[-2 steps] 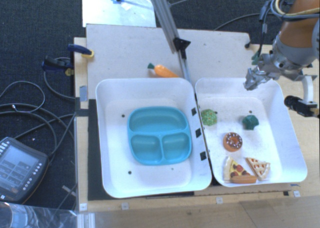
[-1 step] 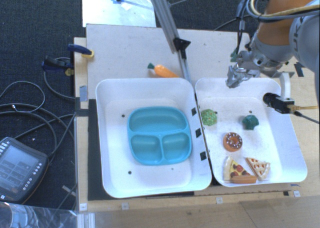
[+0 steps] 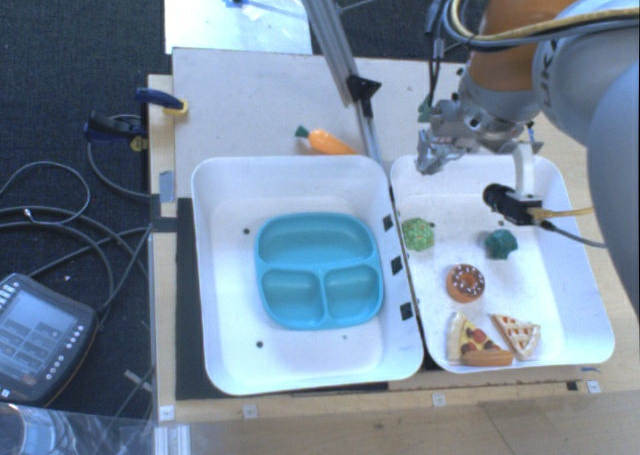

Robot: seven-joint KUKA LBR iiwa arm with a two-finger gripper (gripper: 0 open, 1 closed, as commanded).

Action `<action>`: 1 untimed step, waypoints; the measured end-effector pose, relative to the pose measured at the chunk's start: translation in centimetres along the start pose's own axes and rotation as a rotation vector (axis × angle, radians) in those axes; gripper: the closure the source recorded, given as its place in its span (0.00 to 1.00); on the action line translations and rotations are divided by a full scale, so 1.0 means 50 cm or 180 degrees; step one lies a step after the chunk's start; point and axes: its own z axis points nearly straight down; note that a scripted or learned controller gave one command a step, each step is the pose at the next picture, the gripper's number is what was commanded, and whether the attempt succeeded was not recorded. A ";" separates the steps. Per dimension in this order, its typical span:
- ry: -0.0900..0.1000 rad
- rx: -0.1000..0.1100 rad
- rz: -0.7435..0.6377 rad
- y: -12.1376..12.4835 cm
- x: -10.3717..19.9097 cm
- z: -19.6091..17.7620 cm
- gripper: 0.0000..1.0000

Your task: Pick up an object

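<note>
My gripper hangs over the far left corner of the right bin, with nothing seen between its fingers. In that bin lie a light green broccoli piece by the left wall, a dark green broccoli piece, a chocolate donut, a pizza slice and a waffle wedge. The light green broccoli is nearest, a little in front of the gripper. The other toys lie further toward the front of the bin.
The left bin holds a blue divided plate. A toy carrot lies on the bench behind the left bin. A slanted metal pole crosses above the bench. A black fitting with a cable hangs off the arm over the right bin.
</note>
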 end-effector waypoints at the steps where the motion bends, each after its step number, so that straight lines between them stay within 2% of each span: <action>1: 0.0003 0.0002 -0.0001 -0.009 0.113 0.007 1.00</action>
